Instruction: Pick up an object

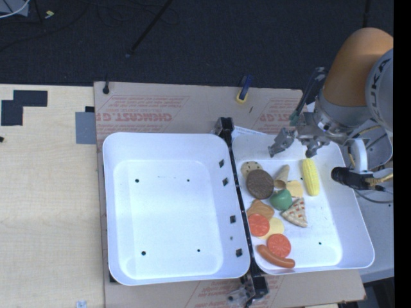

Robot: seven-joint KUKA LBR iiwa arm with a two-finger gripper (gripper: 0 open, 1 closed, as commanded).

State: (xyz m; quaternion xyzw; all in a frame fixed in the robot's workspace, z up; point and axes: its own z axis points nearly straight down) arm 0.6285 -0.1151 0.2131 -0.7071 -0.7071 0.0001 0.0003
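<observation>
Claw open above right bin, holding nothing.

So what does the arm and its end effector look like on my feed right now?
The arm is grey with a rounded orange section above the wrist and part of a dark letter marking on its grey casing. Its end effector is dull grey metal with two slim fingers on a boxy body. Dark cables run alongside the wrist, and a black cylindrical part sticks out beside a white loop lower down.
</observation>
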